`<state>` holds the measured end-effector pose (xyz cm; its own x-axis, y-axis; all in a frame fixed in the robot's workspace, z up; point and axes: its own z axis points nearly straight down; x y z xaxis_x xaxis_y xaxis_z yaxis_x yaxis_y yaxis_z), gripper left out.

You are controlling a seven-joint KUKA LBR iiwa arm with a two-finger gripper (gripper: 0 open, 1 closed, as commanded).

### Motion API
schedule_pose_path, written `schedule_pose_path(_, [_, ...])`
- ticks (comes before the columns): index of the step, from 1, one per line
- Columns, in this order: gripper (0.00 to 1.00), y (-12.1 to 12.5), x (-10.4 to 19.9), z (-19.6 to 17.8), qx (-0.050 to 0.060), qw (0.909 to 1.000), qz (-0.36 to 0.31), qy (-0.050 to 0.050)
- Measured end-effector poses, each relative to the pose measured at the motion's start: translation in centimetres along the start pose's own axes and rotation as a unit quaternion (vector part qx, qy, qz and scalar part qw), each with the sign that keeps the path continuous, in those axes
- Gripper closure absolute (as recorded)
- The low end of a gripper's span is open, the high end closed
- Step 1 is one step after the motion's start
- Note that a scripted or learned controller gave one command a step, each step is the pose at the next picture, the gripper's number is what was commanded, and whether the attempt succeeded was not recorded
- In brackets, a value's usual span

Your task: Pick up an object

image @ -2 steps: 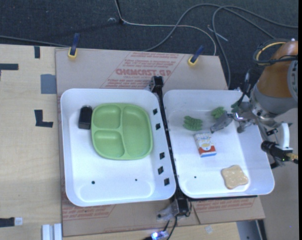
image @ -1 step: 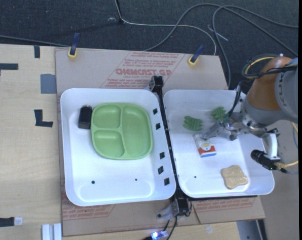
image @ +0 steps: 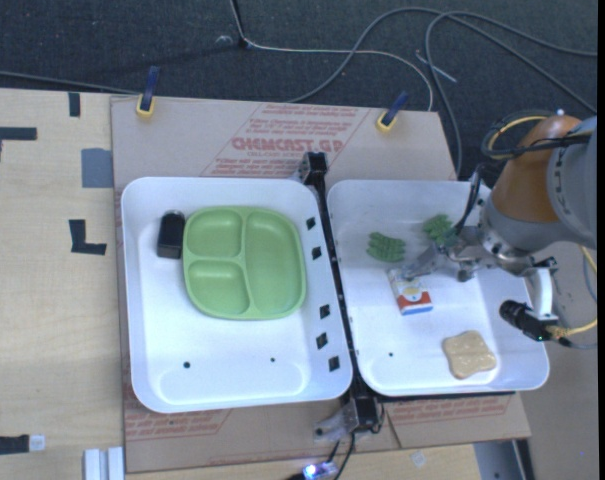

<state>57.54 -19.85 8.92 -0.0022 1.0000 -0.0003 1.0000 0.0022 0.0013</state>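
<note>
Here, left bin (image: 142,298) with green tray (image: 244,263), hand (image: 429,259) in right bin (image: 502,373), grip unclear.

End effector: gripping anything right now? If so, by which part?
Cannot tell. The end effector sits low in the right bin, between the green items and the small carton; nothing shows between its tips.

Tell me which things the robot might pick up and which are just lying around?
Might pick up, near the tool in the right bin:
green leafy toy
second green toy
small box
tan biscuit-like piece

Just lying around, in the left bin:
green divided plate
black block
</note>
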Motion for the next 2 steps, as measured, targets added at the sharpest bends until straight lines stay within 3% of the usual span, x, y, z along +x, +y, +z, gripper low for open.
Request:
schedule_pose_path(1, [1.0,0.4,0.3,-1.4,-0.005,1.0,-0.001,0.002])
schedule_pose_path(2, [1.0,0.5,1.1,-7.5,-0.002,1.0,0.0,-0.001])
